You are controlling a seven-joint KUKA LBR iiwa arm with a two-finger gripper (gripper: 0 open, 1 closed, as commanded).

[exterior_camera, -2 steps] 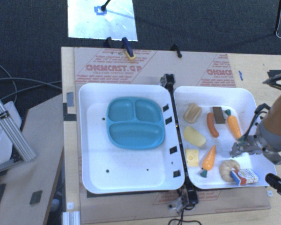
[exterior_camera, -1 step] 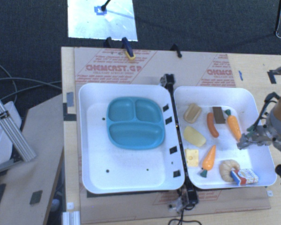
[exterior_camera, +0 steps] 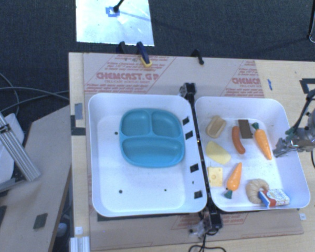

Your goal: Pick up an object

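I see 2 shallow white bins side by side on the table (exterior_camera: 163, 70). The left bin (exterior_camera: 107, 140) holds 1 blue divided plate (exterior_camera: 151, 138), lying flat with 3 compartments.

The right bin (exterior_camera: 278, 114) holds the toy food. Near its back left is a tan bread roll (exterior_camera: 216, 126). Just right of that lies a red sausage (exterior_camera: 238, 139), and a brown chocolate bar (exterior_camera: 245, 128) rests touching the sausage's upper end. A large orange carrot (exterior_camera: 262, 143) lies just beside the bar, its green top pointing toward the back. Below the roll sits a pale yellow wedge (exterior_camera: 218, 153), and below that a yellow cheese block (exterior_camera: 216, 176) with holes. A smaller carrot (exterior_camera: 233, 178) lies just right of the cheese, tip toward the front. At the front right I see a croissant (exterior_camera: 256, 188) with a small red and white carton (exterior_camera: 276, 197) touching it.

The hand (exterior_camera: 282, 148) sits over the right rim of the right bin, near the large carrot but apart from it. Its fingers look splayed apart, with nothing between them.
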